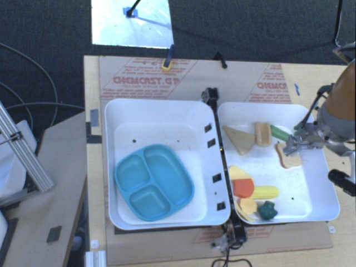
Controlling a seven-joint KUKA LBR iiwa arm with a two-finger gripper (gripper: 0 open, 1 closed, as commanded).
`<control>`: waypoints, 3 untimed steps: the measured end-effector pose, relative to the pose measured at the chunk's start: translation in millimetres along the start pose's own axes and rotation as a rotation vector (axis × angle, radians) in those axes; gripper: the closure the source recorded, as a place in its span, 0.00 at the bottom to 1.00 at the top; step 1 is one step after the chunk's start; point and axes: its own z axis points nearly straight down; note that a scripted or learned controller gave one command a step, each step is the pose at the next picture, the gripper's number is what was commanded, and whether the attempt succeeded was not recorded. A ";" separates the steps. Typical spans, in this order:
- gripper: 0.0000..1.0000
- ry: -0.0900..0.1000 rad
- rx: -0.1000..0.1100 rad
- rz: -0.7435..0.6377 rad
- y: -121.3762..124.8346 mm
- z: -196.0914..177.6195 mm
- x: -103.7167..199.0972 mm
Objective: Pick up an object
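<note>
Overhead view of the tabletop (94, 93), its surface covered by a brown protective sheet (233, 74) printed twice in red with the word "CHEMCAST" (a further short word follows it, too small to read with confidence). Two shallow white bins sit side by side on the sheet, their inner rims touching.

Left bin (161, 113): holds a single light-blue divided plate (153, 181) with three compartments, lying flat toward the near left corner.

Right bin (320, 204): holds a scatter of toy food. Toward the far side lie a tan wedge (240, 139), a small tan block (262, 133) just beside it, and a green piece (280, 132) touching the block's right end. A flat toast-shaped slice (290, 158) lies near the right wall. At the near left corner cluster a red piece (243, 187), a yellow corn cob (265, 192), a yellow slice (238, 173) and a dark green lump (268, 210), all close together.

The arm (340, 102) enters from the right, and its claw (293, 145) is lowered into the right bin, directly over the far end of the toast-shaped slice and just right of the green piece. How far its fingers are parted cannot be told, nor whether it grips anything.

Beyond the tabletop, a pale square panel (132, 15) lies on dark carpet.
</note>
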 end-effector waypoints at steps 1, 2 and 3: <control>1.00 -0.002 -0.018 -0.008 51.0 -131.7 73.6; 1.00 -0.003 -0.021 -0.003 76.2 -353.7 122.9; 1.00 0.002 -0.003 -0.009 55.9 -358.2 226.3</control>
